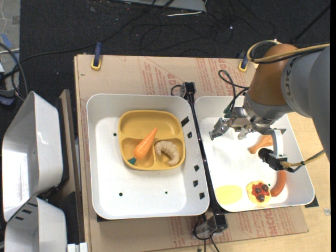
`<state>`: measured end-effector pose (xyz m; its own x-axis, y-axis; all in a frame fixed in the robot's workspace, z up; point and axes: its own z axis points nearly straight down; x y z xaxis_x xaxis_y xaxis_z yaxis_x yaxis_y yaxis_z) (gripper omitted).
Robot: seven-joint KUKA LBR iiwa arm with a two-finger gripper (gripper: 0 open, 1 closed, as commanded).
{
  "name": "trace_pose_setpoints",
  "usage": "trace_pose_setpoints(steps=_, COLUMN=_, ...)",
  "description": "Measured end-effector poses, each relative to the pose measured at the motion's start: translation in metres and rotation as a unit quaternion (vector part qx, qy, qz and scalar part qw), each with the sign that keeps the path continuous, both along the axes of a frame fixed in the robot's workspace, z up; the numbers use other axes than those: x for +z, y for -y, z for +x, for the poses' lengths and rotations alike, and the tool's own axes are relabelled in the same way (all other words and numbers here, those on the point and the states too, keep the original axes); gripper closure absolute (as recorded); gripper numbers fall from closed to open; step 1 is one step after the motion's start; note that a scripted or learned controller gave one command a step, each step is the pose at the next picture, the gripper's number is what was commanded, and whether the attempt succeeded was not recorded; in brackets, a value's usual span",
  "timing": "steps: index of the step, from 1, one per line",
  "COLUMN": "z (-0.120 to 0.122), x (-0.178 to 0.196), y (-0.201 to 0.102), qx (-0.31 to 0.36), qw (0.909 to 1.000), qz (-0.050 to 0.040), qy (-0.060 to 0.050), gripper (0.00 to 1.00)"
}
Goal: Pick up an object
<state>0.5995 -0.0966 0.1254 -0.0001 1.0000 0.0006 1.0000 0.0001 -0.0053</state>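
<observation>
My gripper [230, 132] hangs over the upper left part of the right bin [300, 199], fingers spread, with bare white floor between them. Just to its right lies a short orange piece [261, 143], partly hidden by the wrist. A red-orange sausage [279, 182], a small round pizza-like toy [258, 191] and a flat yellow disc [229, 194] lie along that bin's front edge. In the left bin [105, 193], a yellow divided plate [126, 121] holds a carrot [145, 143] and a pale curled shrimp-like piece [168, 151].
The arm's grey and orange wrist [273, 83] covers the right bin's upper right. A black divider with clips [198, 140] runs between the bins. White boxes [29, 151] stand off the bench's left side. Cables lie on the dark floor behind.
</observation>
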Motion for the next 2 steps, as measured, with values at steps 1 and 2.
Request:
trace_pose_setpoints(steps=1, z=-0.001, x=-0.036, y=-0.001, qx=0.0, qw=1.0, qz=-0.0001, qy=0.001, gripper=0.0)
trace_pose_setpoints(steps=2, z=0.0, x=-0.023, y=-0.001, qx=-0.001, qw=1.0, qz=-0.0004, qy=0.003, gripper=1.0)
